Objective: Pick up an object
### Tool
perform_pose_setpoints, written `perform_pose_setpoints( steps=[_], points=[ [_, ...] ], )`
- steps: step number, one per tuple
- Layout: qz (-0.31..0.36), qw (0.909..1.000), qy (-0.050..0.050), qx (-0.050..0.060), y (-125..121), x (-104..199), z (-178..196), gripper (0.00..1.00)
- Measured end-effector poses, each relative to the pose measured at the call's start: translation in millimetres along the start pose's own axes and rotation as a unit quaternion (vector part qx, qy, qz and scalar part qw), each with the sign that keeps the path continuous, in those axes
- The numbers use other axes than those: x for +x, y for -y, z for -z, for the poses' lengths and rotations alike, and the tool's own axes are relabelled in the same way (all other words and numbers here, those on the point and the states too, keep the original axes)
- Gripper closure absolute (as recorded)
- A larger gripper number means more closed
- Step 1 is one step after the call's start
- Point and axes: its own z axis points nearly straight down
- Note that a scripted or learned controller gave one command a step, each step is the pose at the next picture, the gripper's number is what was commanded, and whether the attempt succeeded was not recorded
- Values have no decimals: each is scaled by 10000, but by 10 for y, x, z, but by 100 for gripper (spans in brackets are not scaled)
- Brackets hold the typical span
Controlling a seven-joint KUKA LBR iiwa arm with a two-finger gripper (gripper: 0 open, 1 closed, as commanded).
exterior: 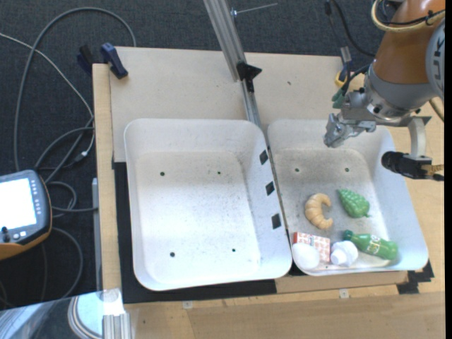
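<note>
The pincer [337, 137] is hovering, carrying nothing; whether its jaws are apart I cannot tell. The croissant [319, 210] is lying well below it, so all picking is remaining.

A tan bench [176, 83] bears two white bins [198, 203] side by side

You're looking at a robotics lab: a plywood bench [176, 83] on dark carpet, loose cables [42, 55] trailing, a teach pendant [21, 210] at left, two white bins [141, 140].
</note>
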Motion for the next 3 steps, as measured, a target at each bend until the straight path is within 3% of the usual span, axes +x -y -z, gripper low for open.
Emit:
perform_pose_setpoints(
  steps=[3],
  points=[
    [28,10000,-20,64,561,1604,110,100]
  ],
)
